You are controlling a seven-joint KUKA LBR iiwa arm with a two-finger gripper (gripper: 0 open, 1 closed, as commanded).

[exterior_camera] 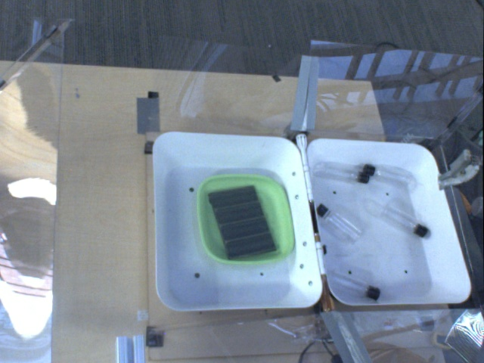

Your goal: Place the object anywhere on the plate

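Four clear black-capped tubes [397, 219] lie scattered in the right bin [378, 147]. A dark ribbed block [242, 222] already rests on the green plate [206, 203] in the left bin [174, 225]. I cannot tell the gripper's state. If a tube goes next, it is best grasped mid-body and released low so that it does not roll.

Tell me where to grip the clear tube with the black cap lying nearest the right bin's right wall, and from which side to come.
Judging by its pose, grip the tube mid-body, coming from straight above with the fingers across its short width. It lies flat and slanted in the right bin, black cap at its lower right, apart from the other tubes, so both long sides look free.
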